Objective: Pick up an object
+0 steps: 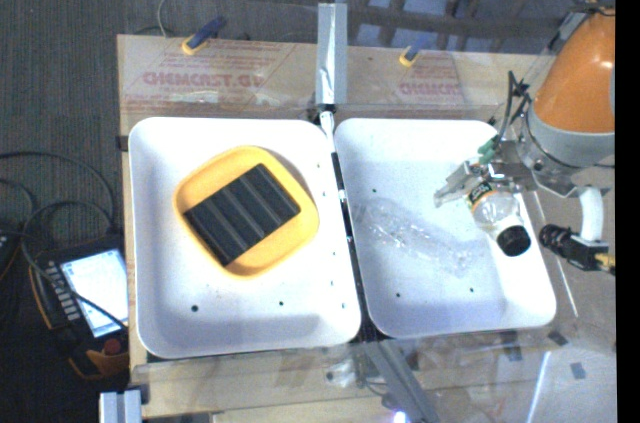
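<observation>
Wooden bench (pixel 230 76) on dark carpet, two white bins. Yellow pad with black ribbed top (pixel 247 209) lies mid left bin (pixel 150 311). Clear plastic (pixel 415 233) lies in right bin (pixel 450 311). My gripper (pixel 480 189) hovers right of it, fingers parted, holding nothing.

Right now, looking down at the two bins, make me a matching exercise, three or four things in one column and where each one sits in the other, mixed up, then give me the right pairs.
Column one:
1. yellow object with a black ribbed top
2. clear crumpled plastic
3. hand
4. blue-and-yellow clamp

Column two:
A. over the right bin's right side
B. lying on the right bin's floor
C. on the board behind the left bin
D. in the middle of the left bin

Pairs: 1-D, 2-B, 3-A, 4-C
</observation>
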Controlling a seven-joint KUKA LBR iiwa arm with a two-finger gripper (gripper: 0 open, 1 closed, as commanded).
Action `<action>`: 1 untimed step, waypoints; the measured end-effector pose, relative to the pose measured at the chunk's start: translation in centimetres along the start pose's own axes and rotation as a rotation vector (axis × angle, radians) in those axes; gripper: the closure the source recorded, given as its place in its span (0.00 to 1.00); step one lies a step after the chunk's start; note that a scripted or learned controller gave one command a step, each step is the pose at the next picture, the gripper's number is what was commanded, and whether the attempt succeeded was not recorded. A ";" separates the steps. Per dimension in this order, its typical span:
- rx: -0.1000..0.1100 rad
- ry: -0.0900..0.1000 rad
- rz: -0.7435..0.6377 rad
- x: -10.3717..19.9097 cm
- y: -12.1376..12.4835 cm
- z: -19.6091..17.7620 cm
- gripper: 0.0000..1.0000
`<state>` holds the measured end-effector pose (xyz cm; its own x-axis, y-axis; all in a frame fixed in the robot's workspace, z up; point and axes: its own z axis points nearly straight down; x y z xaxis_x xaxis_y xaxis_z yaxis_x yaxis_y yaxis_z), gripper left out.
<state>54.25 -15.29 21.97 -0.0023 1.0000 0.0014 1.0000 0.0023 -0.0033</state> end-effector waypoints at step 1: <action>0.000 -0.004 -0.066 -4.0 6.0 1.4 0.00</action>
<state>60.29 -19.25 20.52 -0.0683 0.9977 -0.0025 0.9977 0.0683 -0.0031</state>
